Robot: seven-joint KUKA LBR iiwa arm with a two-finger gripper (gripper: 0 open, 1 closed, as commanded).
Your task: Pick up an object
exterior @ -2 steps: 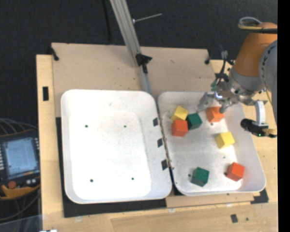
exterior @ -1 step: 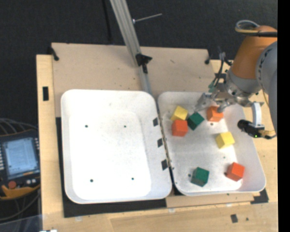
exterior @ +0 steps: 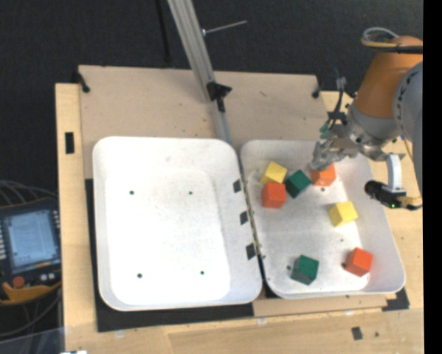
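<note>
Over in the right bin, the gripper hangs low at the far edge, right above an orange block and seemingly touching it, though from this angle I can't tell whether it's clamped or released. Just beside that block lie a dark green block, a yellow block and a red-orange block. The left bin sits alongside.
</note>
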